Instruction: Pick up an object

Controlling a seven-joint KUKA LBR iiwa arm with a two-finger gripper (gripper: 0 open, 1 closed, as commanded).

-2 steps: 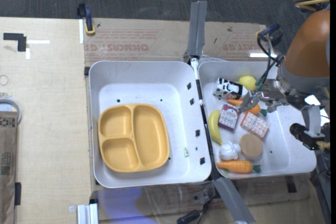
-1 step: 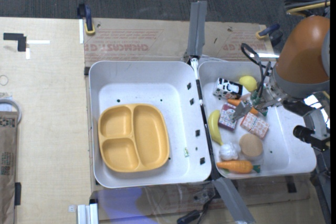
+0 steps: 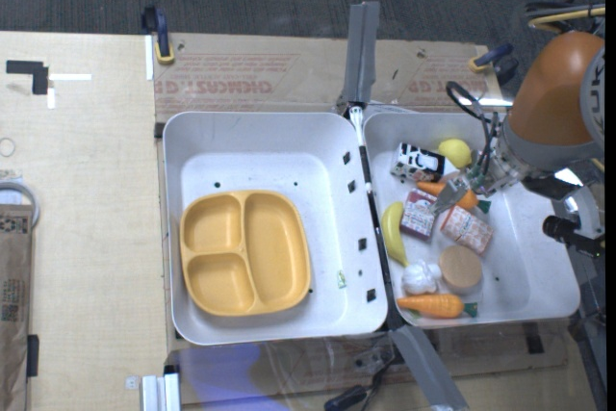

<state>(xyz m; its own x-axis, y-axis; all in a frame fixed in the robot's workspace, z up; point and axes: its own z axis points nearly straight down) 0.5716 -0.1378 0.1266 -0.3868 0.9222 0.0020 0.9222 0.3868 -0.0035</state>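
On the left, the left bin (image 3: 192, 303) holds only a yellow divided tray (image 3: 246, 251), well apart from the work. The right bin (image 3: 539, 298) is crowded: a banana (image 3: 393, 233) near its left wall, a black-and-white toy (image 3: 421, 163) and a lemon (image 3: 455, 152) at the far side, two small packets (image 3: 420, 214) (image 3: 468, 228) in the middle, then a white garlic-like thing (image 3: 420, 278), a round tan lid (image 3: 461, 269) and a carrot (image 3: 433, 306) at the near side.

The gripper (image 3: 478, 178) is low over a second small carrot (image 3: 450, 194), just right of the lemon — I cannot tell whether the jaws are apart or together.

The risk, I think, is the crowding — the jaws may catch the packet's edge or push the lemon, and a round carrot can slip out when lifted.
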